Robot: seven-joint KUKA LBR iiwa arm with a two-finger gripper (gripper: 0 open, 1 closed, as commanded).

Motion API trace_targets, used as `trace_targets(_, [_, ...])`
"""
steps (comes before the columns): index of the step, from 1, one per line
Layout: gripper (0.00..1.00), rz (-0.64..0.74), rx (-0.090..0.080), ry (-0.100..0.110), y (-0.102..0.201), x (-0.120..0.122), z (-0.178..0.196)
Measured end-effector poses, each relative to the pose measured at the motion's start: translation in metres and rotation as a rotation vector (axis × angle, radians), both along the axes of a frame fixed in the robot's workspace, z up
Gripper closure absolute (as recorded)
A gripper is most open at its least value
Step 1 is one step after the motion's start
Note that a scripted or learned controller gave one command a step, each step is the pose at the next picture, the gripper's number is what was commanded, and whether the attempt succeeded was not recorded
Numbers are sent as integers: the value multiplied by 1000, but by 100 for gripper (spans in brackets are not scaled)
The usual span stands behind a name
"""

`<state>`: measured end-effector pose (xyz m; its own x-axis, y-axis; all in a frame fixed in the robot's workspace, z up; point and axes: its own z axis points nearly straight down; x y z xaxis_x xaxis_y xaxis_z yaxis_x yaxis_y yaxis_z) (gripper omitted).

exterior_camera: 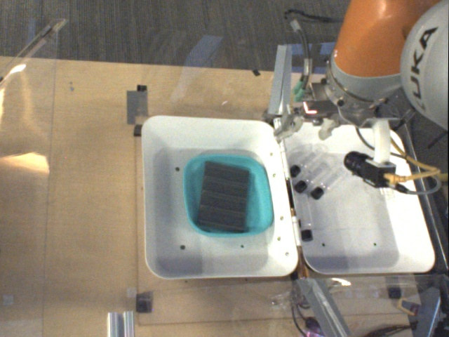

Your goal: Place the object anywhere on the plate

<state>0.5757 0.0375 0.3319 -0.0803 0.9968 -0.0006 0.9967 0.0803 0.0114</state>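
A dark grey ribbed block (pixel 224 195) lies flat on the teal plate (pixel 263 199) in the left bin (pixel 161 244). It covers most of the plate's middle, and its long side runs toward the back. My gripper (pixel 312 177) hangs over the back left part of the right bin (pixel 365 251), just right of the wall between the two bins. It is well apart from the block and the plate. The arm's orange band (pixel 375 27) and grey wrist (pixel 351 93) rise above it at the upper right.
A black plug with a yellow cable (pixel 368 168) hangs from the wrist over the right bin. A metal post (pixel 279 83) stands behind the divide between the bins. Wooden bench top (pixel 70 188) spreads to the left.
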Motion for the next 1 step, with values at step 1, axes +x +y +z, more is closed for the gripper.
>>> trace_targets(1, [0, -92, 1, 2, 15, -61, 8])
